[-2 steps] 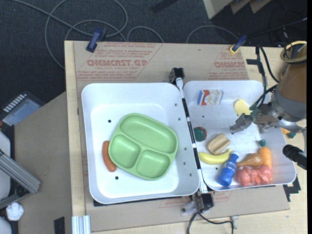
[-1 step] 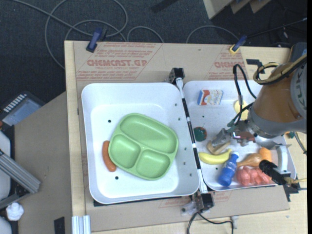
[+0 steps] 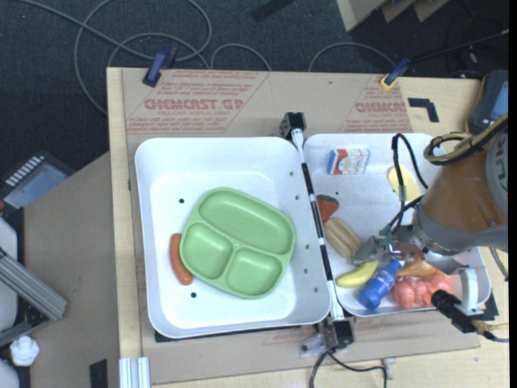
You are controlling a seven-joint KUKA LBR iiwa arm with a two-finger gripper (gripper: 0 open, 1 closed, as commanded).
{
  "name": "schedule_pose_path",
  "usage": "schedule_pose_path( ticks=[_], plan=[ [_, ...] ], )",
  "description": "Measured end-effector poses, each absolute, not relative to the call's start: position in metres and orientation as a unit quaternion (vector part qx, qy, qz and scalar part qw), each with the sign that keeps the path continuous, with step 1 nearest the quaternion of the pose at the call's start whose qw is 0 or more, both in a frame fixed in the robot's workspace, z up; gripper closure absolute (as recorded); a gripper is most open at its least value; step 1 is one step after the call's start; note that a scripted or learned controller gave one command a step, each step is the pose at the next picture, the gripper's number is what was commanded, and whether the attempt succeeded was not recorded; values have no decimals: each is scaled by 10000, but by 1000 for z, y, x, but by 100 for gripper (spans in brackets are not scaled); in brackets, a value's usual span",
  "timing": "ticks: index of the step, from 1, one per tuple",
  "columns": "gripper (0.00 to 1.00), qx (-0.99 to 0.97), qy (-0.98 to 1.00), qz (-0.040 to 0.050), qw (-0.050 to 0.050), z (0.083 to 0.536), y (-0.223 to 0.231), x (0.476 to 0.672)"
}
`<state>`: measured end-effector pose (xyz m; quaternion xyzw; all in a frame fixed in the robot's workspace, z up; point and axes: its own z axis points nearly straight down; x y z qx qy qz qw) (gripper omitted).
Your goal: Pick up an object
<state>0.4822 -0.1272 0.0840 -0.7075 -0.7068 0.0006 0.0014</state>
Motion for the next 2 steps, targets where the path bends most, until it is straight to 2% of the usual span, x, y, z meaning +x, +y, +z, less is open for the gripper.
schedule_pose_path(
  ticks=[1,2],
  plan=[
    [100,-7076,-7066,-2,-1,94,-127,483],
    [0,-7076,-7066,-1,1,94,-127,483]
  ],
)
